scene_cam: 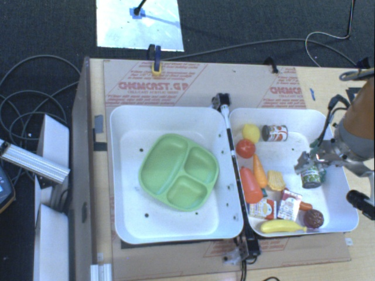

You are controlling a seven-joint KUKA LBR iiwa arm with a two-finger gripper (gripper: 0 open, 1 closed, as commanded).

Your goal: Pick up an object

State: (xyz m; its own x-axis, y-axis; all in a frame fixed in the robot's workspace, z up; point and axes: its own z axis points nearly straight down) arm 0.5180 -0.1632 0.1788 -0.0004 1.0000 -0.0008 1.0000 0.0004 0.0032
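The right bin (334, 212) holds several toy foods: a yellow lemon (251, 133), a red-labelled can (274, 133) lying on its side, a tomato (245, 148), a carrot (259, 170), a red pepper (250, 187), a banana (283, 226) and a dark plum (314, 218). My gripper (312, 160) hangs over the right part of this bin, reaching in from the right. A small green-labelled can (312, 178) stands directly under it, touching or nearly touching it. The gripper's own body hides how it meets the can.
The left bin (126, 215) holds a green divided plate (179, 171). Two small red-and-white cartons (289, 204) and a yellow corn piece (275, 180) lie between the pepper and the plum. A central divider (232, 157) separates the bins. Cables run behind the bench.
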